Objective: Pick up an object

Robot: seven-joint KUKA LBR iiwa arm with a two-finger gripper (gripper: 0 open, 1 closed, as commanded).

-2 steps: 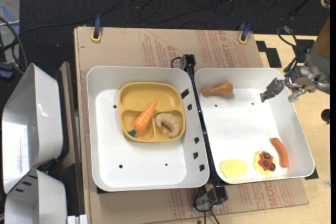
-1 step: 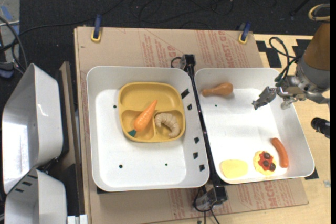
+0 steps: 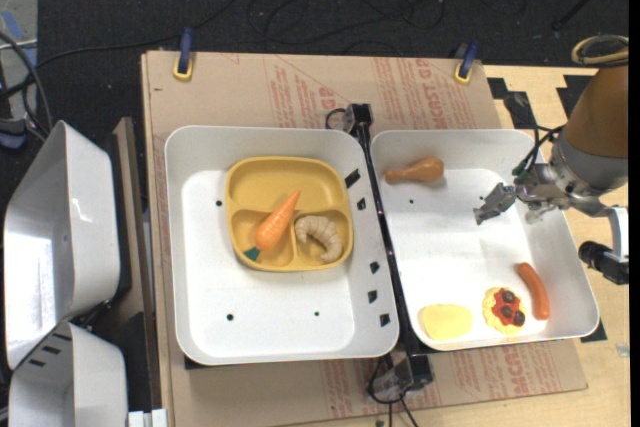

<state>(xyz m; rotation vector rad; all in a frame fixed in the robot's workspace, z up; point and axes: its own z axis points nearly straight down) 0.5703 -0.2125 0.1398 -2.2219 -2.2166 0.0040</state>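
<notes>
A: Where is the pincer (image 3: 495, 205)?

B: Over the right bin (image 3: 440, 215), in its upper right part, reaching in from the right on the grey arm (image 3: 590, 150). Whether its fingers are apart or together cannot be told — they show only as a dark tip, and nothing can be made out between them.

A: What lies closest to it in the right bin?

B: A toy chicken drumstick (image 3: 416, 172), near the bin's upper edge, left of the pincer and apart from it. Along the bin's right side lies a toy sausage (image 3: 533, 290). Just left of the sausage, at the bin's lower edge, is a small toy pizza (image 3: 504, 307), and left of that a flat yellow piece (image 3: 445, 321).

A: And beyond the right bin?

B: The left bin (image 3: 200, 245) stands beside it, their walls meeting. In it sits a yellow divided plate (image 3: 250, 180) — a toy carrot (image 3: 277, 220) lies slantwise across its divider, and a pale toy shrimp (image 3: 321, 235) lies curled in its lower right compartment. Both bins rest on a cardboard-covered tabletop (image 3: 300, 85).
</notes>
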